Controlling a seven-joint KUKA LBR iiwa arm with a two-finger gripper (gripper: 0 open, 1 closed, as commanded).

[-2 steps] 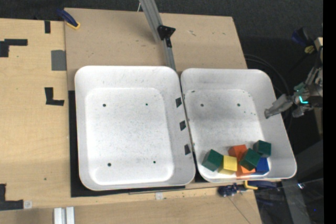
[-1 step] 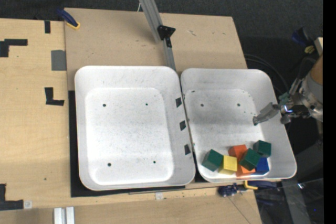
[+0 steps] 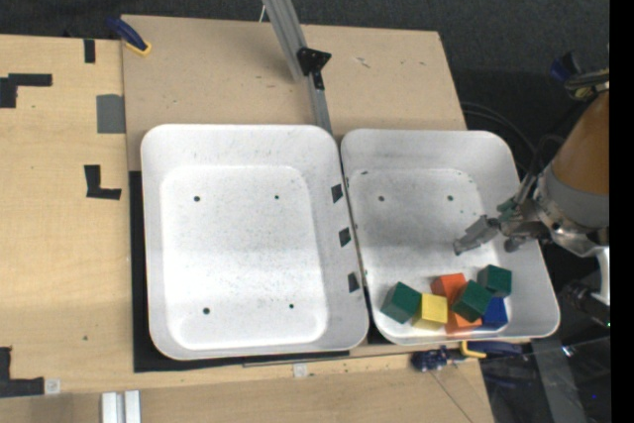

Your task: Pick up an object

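Gripper over right bin, above blocks w/ gap.

arm cut by right edge, pincer blurred

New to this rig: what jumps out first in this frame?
The cluster of colored blocks, green, yellow, orange and blue, packed into the near corner of the right bin. Just above them the gripper hangs over that bin, reaching in from the right with the arm's orange band at the frame edge. The left bin lies alongside.
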